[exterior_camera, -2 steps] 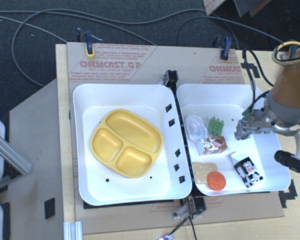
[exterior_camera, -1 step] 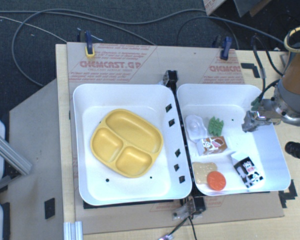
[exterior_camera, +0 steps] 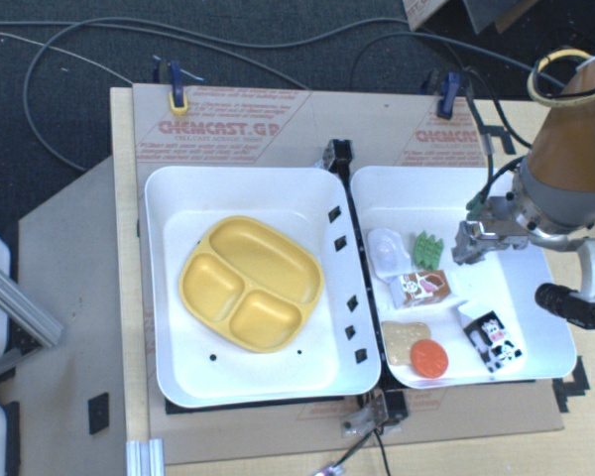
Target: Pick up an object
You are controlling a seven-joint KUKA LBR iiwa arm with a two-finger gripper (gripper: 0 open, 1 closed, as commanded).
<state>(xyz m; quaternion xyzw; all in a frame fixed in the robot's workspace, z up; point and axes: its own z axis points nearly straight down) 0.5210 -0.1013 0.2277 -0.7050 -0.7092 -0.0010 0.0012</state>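
Observation:
The right bin [exterior_camera: 545,296] holds several small objects. A clear whitish piece [exterior_camera: 387,251] lies at its left, with a green toy [exterior_camera: 428,249] beside it. Below them sit a brown and red packet [exterior_camera: 423,287], a tan slice [exterior_camera: 404,336] and an orange-red disc [exterior_camera: 430,358]. A black and white item [exterior_camera: 492,339] lies toward the front right. My gripper [exterior_camera: 470,248] hangs over the right bin's middle, just right of the green toy and above the black and white item. Nothing shows in its grasp.
The left bin [exterior_camera: 169,296] holds a yellow divided plate [exterior_camera: 250,283]. A black divider with clips [exterior_camera: 345,256] runs between the bins. The arm with its orange band [exterior_camera: 567,137] covers the right bin's far right corner. Cables trail behind the bench.

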